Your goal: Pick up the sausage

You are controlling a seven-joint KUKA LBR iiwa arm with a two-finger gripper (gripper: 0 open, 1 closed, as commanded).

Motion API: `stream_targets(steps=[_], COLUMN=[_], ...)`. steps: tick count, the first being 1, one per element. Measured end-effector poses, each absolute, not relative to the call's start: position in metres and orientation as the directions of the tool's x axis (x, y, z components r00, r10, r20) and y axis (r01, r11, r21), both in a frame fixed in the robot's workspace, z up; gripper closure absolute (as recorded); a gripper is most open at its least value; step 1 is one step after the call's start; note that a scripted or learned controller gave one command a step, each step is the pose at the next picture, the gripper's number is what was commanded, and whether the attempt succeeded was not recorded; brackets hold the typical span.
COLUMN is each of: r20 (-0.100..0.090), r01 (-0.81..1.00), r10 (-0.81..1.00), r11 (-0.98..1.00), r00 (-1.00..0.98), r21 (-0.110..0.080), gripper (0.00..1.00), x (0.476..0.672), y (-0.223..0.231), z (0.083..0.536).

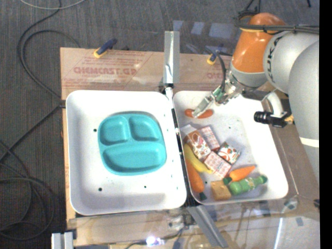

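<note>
sausage [200, 113]: small reddish-orange link, smooth + rounded, lying at a slant in the top-left part of the right bin [278, 162], near the bin's back wall.
hand [206, 106]: right at the sausage's upper end, fingertips seem to be touching it; can't tell if it's gapped or closed, fingers too small + blurred. Can't say it's got hold of anything.
risk 1: sausage looks slick and round, so prob. rolls or squirts out if pinched off-centre or only at the tip.
risk 2: it sits close to the back wall + left rim; a finger could catch the wall and nudge the link away instead of straddling it.
risk 3: approach is at a slant, w/ one fingertip over the link; could press it flat into the floor rather than close round it.
right bin: shallow white plastic, glossy, rounded corners.
other contents: pile lower down, well apart from the sausage: patterned cartons [210, 149] (boxy, printed), banana [193, 160] (yellow, curved), carrot [243, 173] (orange, tapered), green piece [248, 184] (glossy), tan block [220, 191].
left bin [83, 191]: same white plastic, holds a teal tray [132, 143], 3 compartments, soft-edged moulding.
bench [111, 69]: brown board under the bins, printed lettering, matte.
arm [282, 56]: grey shell, orange band, smooth hard casing, enters from the right.
</note>
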State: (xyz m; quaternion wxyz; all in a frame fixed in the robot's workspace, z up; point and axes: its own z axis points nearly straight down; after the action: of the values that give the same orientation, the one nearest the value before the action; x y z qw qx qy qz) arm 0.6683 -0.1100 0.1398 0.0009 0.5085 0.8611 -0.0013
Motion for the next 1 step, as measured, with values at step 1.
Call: stream_targets(steps=[1], r20=[0.005], r01=[0.866], r10=[0.866], r11=[0.500], r00=[-0.500], r21=[-0.015], gripper=[0.00], x=[0.6659], y=[-0.1156], z=[0.0879])
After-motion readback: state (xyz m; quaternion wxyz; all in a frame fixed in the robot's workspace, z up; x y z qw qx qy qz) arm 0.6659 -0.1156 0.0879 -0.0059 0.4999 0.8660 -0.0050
